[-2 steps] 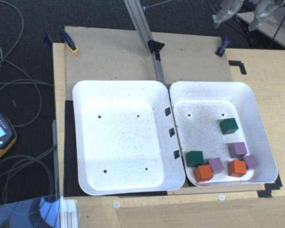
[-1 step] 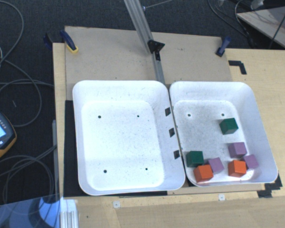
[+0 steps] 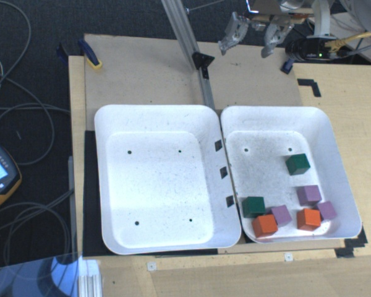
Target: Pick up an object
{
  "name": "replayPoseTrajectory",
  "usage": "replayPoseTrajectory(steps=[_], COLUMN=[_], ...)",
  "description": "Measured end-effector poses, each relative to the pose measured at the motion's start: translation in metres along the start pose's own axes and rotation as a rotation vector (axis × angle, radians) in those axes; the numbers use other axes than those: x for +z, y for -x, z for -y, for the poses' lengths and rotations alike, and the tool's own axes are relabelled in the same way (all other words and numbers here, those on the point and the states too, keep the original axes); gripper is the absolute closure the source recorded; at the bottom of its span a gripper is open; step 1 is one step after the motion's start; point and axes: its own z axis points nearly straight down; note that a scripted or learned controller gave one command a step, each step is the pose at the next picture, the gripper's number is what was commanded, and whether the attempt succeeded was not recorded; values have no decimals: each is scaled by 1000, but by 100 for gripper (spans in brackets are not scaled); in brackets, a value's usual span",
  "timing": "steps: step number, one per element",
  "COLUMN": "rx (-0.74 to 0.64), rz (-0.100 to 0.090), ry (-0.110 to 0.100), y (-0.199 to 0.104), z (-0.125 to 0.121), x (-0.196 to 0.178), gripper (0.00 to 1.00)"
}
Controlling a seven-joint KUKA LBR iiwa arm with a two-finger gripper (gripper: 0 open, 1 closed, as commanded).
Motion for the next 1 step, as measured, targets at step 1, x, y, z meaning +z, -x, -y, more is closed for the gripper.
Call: replayPoseTrajectory(steps=[1], rx=[-1], rz=[0], ry=[13], y=[-46], z=[0], x=[-12], gripper=[0])
